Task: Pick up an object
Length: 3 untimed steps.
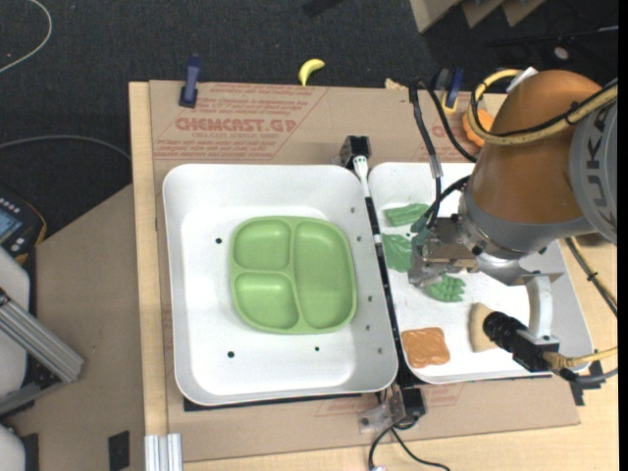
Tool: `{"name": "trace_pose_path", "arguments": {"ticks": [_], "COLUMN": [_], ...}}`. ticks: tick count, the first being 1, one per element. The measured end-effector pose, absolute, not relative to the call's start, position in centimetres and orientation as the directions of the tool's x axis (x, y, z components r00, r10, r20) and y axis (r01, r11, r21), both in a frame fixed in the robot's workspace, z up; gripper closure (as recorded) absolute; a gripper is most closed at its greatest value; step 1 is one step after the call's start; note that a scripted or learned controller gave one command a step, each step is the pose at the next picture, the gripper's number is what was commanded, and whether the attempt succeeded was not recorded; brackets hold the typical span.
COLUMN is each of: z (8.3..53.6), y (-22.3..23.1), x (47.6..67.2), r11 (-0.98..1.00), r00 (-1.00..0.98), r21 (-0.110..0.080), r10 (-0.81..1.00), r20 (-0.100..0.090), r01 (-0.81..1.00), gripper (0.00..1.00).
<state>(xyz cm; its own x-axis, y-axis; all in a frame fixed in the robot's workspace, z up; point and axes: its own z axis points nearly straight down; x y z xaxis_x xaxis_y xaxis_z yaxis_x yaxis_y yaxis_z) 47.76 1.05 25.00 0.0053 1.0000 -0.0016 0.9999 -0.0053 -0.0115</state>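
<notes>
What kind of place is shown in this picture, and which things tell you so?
Probably a robotics lab or test bench, not a kitchen. A grey and orange robot arm reaches over two shallow white bins on a cardboard sheet. A green divided plastic plate lies in one, and loose cables run across the floor.

One fixed camera looks down from above at a slant, far enough back to take in the whole tabletop (245, 126) and some dark floor (88, 67) beyond its far and left edges. The left bin (196, 351) sits near the middle of the view, the right bin (574, 337) toward the right side, where the arm (535, 155) enters.
</notes>
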Motion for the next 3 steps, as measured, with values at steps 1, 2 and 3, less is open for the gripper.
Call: {"name": "trace_pose_path", "arguments": {"ticks": [1, 2, 3], "z": [37.5, 43.9, 44.6], "y": [7.9, 12.0, 11.7], "x": [48.1, 48.0, 48.0], "r11": [0.009, 0.006, 0.002], "r00": [-0.009, -0.006, -0.002], "r21": [0.015, 0.009, 0.004], "r10": [1.0, 1.0, 1.0], "r20": [0.005, 0.004, 0.0], "r01": [1.0, 1.0, 1.0], "gripper": [1.0, 1.0, 1.0]}}
